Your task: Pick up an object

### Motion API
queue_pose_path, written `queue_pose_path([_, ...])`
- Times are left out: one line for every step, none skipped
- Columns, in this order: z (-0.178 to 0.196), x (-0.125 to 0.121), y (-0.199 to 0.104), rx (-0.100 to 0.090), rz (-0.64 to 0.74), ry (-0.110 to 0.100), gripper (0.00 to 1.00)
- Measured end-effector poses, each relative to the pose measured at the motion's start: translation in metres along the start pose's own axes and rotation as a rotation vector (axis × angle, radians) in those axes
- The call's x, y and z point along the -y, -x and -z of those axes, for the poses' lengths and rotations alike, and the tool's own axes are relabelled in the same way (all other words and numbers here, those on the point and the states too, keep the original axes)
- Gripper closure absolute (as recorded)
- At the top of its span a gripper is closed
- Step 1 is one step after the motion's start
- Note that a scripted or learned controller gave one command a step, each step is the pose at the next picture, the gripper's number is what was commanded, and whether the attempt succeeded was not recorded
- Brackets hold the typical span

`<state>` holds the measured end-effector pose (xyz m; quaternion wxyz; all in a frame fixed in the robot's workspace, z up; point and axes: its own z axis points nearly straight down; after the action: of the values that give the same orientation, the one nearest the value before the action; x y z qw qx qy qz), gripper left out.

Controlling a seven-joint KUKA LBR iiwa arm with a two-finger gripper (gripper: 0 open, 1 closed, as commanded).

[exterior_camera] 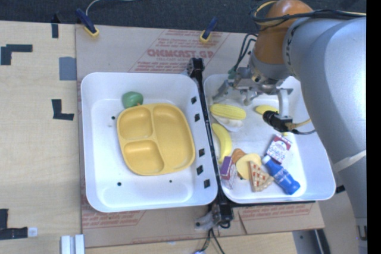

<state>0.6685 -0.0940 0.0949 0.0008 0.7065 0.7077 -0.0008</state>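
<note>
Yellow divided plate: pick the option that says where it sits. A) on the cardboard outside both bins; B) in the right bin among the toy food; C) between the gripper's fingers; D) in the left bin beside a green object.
D: the yellow divided plate lies flat in the left bin, with the green object at its upper left edge.

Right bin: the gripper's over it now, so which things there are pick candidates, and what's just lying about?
Candidates, right bin:
corn cob, nearest the gripper
banana
pizza slice
blue bottle
small carton

Lying about, left bin:
yellow divided plate
green item behind it
</note>
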Motion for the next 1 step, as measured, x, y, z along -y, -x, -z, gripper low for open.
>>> queue_pose_path([-0.0096, 0.0001, 0.0018, -0.001, -0.001, 0.0, 0.0])
